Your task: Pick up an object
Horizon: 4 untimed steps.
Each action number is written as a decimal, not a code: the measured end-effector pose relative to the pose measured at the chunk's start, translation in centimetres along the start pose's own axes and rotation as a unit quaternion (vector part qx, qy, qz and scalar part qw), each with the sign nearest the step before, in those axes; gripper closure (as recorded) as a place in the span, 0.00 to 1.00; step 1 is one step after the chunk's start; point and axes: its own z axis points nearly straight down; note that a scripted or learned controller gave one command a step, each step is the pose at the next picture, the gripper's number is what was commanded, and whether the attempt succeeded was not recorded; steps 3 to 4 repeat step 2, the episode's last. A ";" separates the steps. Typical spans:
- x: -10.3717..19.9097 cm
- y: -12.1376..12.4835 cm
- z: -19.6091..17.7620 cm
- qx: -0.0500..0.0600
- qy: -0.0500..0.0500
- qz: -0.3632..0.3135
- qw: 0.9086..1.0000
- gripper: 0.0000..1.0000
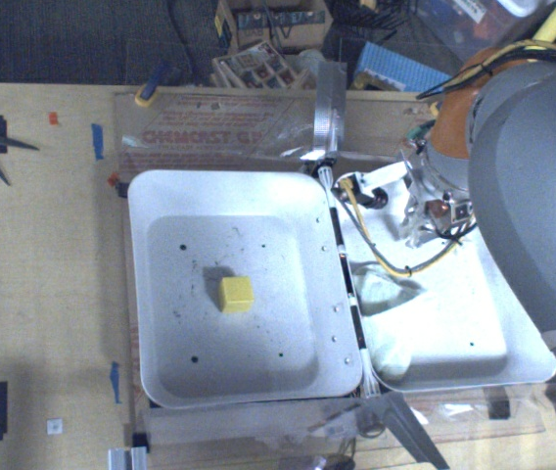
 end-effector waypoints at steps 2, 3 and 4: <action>-9.7 -1.2 1.8 -0.002 0.004 -0.139 0.990 1.00; -9.7 -1.2 1.8 -0.002 0.004 -0.139 0.990 1.00; -9.7 -1.2 1.8 -0.002 0.004 -0.139 0.990 1.00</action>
